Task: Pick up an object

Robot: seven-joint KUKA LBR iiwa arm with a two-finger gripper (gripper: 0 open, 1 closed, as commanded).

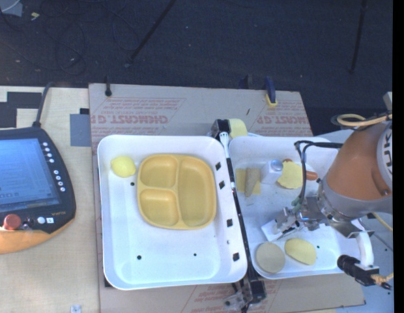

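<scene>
my arm [358,168] comes in from the right edge of the frame, and my gripper [294,222] is down inside the right bin [254,150], low over its floor near the middle. i cannot tell how it is set; the metal parts there are too small and cluttered to read, and i see nothing clearly in its grasp. just below it, in the lower part of that bin, lie a yellow wedge-shaped piece [300,250] and a tan round disc [270,257], side by side. another yellow piece [290,175] lies above it. the left bin [117,246] holds a yellow divided plate [176,190] and a yellow ball [122,167] at its upper left.
</scene>
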